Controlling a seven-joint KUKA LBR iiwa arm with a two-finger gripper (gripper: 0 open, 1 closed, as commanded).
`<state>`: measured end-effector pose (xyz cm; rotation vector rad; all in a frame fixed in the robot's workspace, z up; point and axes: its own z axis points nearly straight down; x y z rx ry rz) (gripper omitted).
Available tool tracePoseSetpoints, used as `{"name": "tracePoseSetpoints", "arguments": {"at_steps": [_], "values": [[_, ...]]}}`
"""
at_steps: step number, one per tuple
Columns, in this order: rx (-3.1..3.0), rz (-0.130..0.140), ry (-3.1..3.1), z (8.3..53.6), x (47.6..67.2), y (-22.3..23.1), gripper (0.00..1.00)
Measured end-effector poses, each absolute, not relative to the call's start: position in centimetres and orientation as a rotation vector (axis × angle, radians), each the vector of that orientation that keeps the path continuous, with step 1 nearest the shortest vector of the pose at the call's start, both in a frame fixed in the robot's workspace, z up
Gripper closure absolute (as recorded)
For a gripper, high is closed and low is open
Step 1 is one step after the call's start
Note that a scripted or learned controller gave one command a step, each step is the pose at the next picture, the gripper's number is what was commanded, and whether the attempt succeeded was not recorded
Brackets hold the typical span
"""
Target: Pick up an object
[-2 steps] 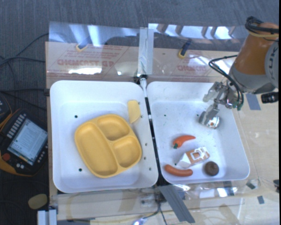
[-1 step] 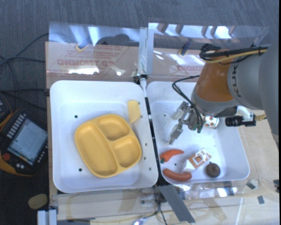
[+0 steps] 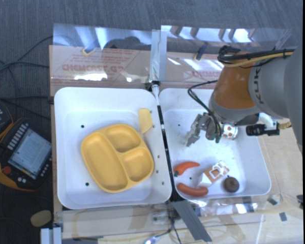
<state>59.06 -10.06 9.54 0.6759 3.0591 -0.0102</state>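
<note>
While the arm point(image 3: 254, 85) reaches in from the right edge of the frame, its jaws point(image 3: 195, 134) hang over the upper middle of the right bin point(image 3: 262, 172), pointing down and to the left. They look spread a little, with nothing between them. Pickable stuff sits along the lower part of that bin: an orange-red pepper point(image 3: 185, 167), a red sausage point(image 3: 192, 189) just below it, a small white and orange block point(image 3: 215, 173) to the right, and a dark brown round thing point(image 3: 231, 184) near the lower right corner. All of it's well apart from the jaws. Over in the left bin point(image 3: 66, 136) there's a yellow divided plate point(image 3: 117, 157) and a pale yellow slice point(image 3: 145, 120) by its upper right.
</note>
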Motion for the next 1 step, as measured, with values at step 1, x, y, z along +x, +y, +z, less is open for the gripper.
{"name": "tracePoseSetpoints", "arguments": {"at_steps": [1], "values": [[0.347,-0.005,3.126,18.0,59.22,-5.69,1.0]]}}
